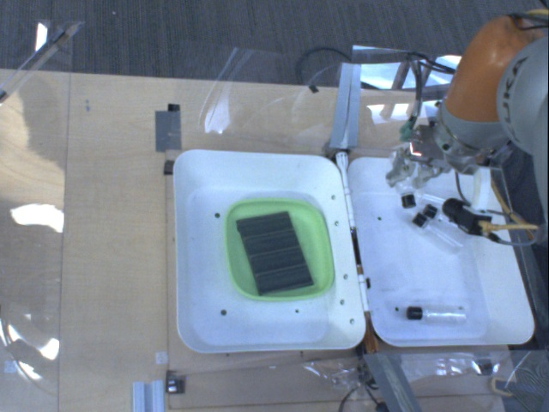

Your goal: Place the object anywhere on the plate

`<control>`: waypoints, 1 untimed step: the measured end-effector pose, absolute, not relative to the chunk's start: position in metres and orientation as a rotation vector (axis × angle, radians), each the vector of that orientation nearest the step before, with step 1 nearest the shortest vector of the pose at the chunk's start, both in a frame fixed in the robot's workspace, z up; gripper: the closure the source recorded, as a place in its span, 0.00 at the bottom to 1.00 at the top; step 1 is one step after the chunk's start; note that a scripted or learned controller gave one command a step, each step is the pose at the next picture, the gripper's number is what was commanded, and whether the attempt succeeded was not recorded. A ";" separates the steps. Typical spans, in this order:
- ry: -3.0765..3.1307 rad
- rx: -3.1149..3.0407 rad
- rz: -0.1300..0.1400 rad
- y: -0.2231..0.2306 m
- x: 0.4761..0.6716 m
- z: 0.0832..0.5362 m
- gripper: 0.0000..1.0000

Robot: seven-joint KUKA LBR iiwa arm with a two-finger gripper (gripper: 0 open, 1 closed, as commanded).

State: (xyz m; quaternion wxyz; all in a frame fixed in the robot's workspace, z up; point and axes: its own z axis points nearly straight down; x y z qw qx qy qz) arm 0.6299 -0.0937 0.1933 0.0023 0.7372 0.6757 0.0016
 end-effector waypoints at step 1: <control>2.163 2.277 0.002 -0.011 0.591 0.183 1.00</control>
